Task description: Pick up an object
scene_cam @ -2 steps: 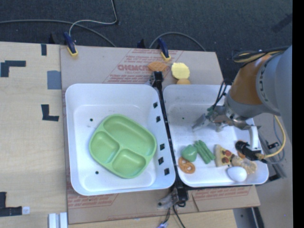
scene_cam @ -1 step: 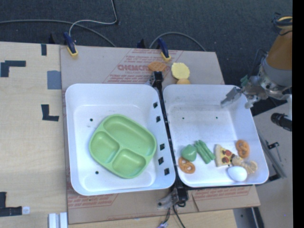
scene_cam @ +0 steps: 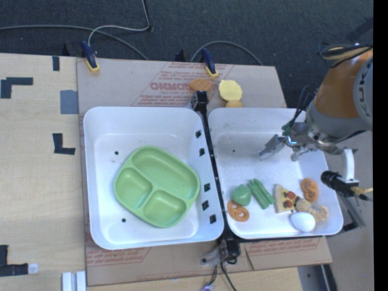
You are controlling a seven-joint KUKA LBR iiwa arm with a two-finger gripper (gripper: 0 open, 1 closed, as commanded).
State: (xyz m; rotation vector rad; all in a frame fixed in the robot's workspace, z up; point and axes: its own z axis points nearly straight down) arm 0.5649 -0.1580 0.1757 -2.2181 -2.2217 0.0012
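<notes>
Cardboard-covered tabletop [scene_cam: 254,77], two white bins; hand [scene_cam: 282,147] open and unladen above the right bin [scene_cam: 242,126]. Best lowered straight onto the pizza slice [scene_cam: 284,198], avoiding the neighbouring egg [scene_cam: 302,222].

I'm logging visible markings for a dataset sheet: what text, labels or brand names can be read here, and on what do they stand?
"CHEMCRE…", red print, partly legible, on the cardboard sheet behind the bins.
Smaller red print on the same cardboard, at its front edge: too blurred to read.
Dark lettering on the arm at the frame edge: cut off, unreadable.
</notes>
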